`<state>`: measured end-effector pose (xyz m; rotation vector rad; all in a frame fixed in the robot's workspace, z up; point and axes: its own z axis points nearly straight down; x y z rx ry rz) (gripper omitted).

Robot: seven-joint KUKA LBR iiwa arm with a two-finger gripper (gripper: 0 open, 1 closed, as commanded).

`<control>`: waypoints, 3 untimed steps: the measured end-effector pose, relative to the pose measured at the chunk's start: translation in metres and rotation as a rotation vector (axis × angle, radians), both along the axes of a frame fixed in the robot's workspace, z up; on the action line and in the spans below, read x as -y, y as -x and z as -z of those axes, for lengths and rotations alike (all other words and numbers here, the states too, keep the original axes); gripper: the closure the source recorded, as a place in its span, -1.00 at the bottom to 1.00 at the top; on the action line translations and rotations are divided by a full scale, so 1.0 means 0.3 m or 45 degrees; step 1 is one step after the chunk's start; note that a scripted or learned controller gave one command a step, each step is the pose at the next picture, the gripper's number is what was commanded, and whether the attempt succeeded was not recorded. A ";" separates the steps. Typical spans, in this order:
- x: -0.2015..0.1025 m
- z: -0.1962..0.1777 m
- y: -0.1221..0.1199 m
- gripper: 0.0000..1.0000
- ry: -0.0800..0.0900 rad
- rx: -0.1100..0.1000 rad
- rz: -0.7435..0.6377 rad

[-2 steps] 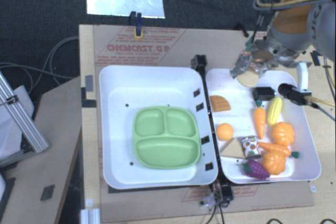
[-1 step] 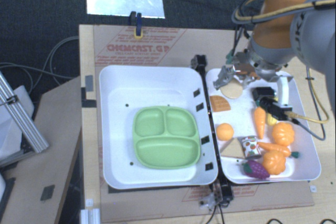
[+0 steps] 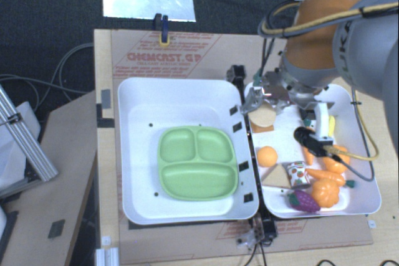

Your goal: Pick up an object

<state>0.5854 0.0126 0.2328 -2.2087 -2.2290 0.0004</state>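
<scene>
The right bin (image 3: 366,191) holds several toy foods: an orange ball (image 3: 267,156), a tan bread slice (image 3: 262,119), a small printed carton (image 3: 298,174), purple grapes (image 3: 302,200), an orange pumpkin (image 3: 326,194), a carrot (image 3: 328,175) and a yellow piece (image 3: 331,126). My gripper (image 3: 254,100) hangs over the far left corner of this bin, just above the bread slice and close to the wall between the bins. Nothing is visibly held.
The left bin (image 3: 144,134) carries a green divided plate (image 3: 198,162). A tan wedge (image 3: 274,176) lies beside the carton. The arm's grey and orange body (image 3: 324,22) covers the back of the right bin. Black clips (image 3: 239,129) line the bins' shared wall.
</scene>
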 end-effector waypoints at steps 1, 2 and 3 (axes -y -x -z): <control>-0.151 0.058 0.101 1.00 0.000 -0.003 0.000; -0.157 0.056 0.162 1.00 0.003 -0.001 0.008; -0.146 0.062 0.136 1.00 0.003 0.003 0.010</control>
